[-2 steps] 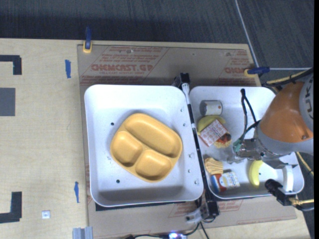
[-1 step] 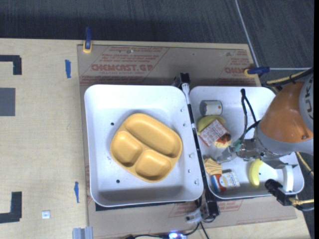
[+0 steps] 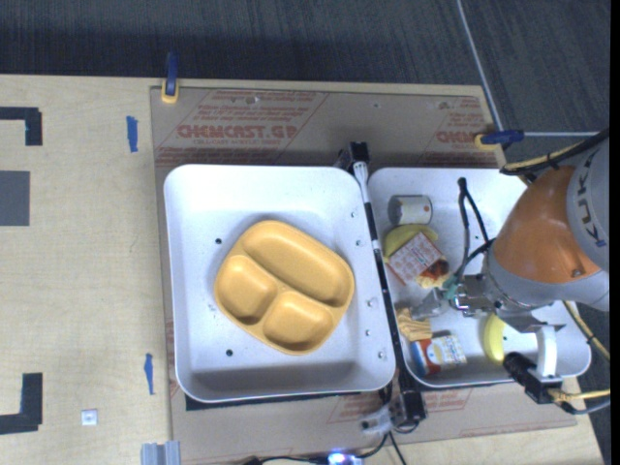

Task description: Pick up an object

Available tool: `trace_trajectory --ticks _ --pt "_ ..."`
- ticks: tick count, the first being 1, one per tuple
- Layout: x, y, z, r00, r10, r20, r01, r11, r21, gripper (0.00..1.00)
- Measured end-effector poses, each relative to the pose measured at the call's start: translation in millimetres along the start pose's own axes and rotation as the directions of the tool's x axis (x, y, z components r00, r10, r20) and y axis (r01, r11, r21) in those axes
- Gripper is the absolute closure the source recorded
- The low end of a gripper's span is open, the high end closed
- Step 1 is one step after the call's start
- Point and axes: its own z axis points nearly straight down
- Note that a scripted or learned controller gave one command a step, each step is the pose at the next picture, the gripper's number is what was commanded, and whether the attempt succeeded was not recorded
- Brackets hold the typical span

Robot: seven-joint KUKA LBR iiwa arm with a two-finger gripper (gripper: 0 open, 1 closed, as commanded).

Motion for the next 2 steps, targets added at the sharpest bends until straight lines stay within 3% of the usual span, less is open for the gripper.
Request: trace_trajectory --ticks 1,2 --pt "1.7 1.6 -9.4 1.000 -0.001 -0.002 0.001 1.000 -0.003 1.00" --pt "1.7 1.5 -9.4 1.000 -0.001 -0.002 0.001 1.000 -0.003 0.00"
